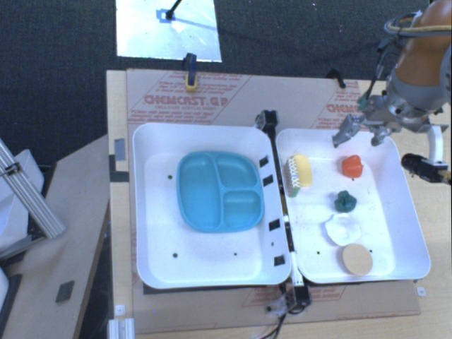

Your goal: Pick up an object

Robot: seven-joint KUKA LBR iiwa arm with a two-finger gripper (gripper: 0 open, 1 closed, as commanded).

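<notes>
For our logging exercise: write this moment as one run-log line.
tool: open, above right bin far edge, holding nothing | orange object: nearest, in bin | blue tray: left bin

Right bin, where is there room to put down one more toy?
The right bin has bare floor right of the green toy and tan disc, and between sponge and orange toy. Crowded around the white piece.

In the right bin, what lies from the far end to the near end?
Orange piece → yellow sponge → green lump → white disc → tan disc. The end effector is above the far rim.
</notes>
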